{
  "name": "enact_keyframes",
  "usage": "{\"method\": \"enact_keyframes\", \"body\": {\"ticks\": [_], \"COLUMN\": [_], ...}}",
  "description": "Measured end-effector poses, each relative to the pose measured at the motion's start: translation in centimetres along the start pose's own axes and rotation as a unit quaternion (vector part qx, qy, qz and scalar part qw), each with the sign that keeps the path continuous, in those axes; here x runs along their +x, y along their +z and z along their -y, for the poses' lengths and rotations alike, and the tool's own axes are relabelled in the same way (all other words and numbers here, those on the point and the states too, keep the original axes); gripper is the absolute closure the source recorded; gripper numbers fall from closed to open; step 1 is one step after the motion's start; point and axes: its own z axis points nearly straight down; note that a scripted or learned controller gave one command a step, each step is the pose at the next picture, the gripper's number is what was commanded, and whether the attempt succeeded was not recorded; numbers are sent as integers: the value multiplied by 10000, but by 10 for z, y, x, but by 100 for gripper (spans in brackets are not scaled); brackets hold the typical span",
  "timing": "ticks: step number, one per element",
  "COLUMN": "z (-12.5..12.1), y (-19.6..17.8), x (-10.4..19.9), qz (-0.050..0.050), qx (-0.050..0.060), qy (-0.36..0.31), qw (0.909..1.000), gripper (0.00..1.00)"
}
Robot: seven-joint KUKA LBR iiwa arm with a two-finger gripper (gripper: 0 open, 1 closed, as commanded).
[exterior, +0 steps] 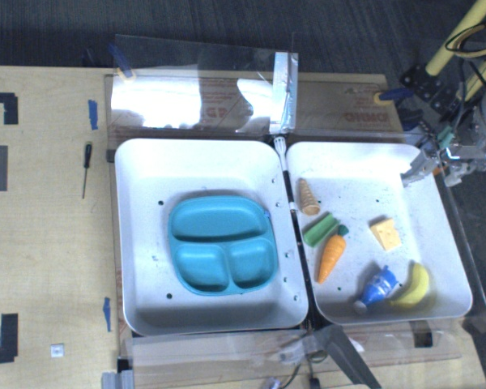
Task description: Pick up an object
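Left bin (138,168) on the worktop (40,241): held one blue divided tray (221,243), flat in the bin's middle, compartments up. It filled most of the floor and looked too broad for a two-finger pinch, so probably not the pick target.

Right bin (437,217): carried the small pieces, scattered loose, likely tipped in so that each lay apart enough to grab. Near the bin's left wall, a tan cone (308,197), point toward the far edge. Just below it, a green pod (317,229) and an orange carrot (332,254), lying side by side at a slant and touching or nearly so. Toward the middle right, a yellow cheese block (385,234), alone. At the near edge, a blue bottle-like toy (378,288) against a yellow banana (415,285).

Tool (425,162): hung at the right bin's far right corner, over the rim, well apart from all the pieces. Nothing seen between its fingers; it touched none of the objects. Too small and cluttered with cabling to tell how far apart the fingers stood.

Judgement: pick not yet begun. The cheese block, lying clear of its neighbours, looked the easiest reach.
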Motion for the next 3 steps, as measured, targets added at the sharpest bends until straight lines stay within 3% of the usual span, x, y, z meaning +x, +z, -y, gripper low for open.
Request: {"method": "enact_keyframes", "body": {"ticks": [1, 2, 3], "z": [9, 44, 42], "y": [133, 142, 130], "x": [26, 40, 39], "qz": [-12, 6, 18], "qx": [31, -27, -56], "qy": [-623, -239, -234], "qw": [9981, 9997, 9997], "gripper": [0, 0, 100]}}
